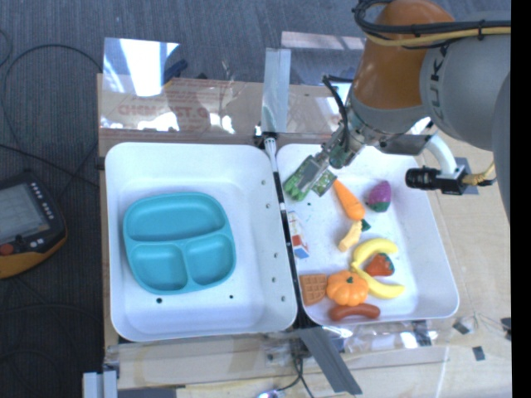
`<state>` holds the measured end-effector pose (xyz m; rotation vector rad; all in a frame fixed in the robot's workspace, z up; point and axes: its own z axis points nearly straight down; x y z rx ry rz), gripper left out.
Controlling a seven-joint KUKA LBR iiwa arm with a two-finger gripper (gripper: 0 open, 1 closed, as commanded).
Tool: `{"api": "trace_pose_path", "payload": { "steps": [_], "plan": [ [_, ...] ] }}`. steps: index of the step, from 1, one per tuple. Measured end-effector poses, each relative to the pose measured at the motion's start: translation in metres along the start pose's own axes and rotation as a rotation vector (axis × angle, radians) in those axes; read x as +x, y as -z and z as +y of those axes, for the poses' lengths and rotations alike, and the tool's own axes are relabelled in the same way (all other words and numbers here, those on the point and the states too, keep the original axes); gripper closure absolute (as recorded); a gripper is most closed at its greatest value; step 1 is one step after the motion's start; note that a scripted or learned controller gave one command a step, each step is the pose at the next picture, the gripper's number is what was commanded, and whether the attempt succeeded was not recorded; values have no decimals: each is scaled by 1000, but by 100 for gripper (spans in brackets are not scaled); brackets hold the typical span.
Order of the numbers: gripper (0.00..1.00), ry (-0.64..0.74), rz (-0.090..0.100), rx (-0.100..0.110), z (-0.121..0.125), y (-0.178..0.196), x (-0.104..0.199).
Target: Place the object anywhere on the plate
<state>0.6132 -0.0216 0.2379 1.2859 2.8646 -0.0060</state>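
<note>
The grey arm with orange band [398,48] reaches from the right over the right white bin [436,247]. The teal three-compartment plastic plate [178,240] lies in the left bin, well apart. The end effector [309,178] hangs at the right bin's far-left corner, seemingly grasping a green-white object [300,181]. Judged step: lift and carry. Next, clear the dividing rims leftward; open room lies above the plate.

You are looking at: teal plate [177,240]; white bins [249,160]; orange carrot [349,200]; purple grapes [379,194]; yellow banana [377,265]; orange pumpkin [346,288].
</note>
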Motion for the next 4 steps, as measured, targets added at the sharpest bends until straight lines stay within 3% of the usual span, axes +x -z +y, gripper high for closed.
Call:
{"api": "trace_pose_path", "payload": {
  "steps": [1,2,3,4],
  "plan": [
    [100,120,6,0,6,-33,82],
    [100,226,1,-4,54,6,142],
    [100,297,1,-10,48,60,227],
    [0,291,3,-3,46,56,225]
  ]
}}
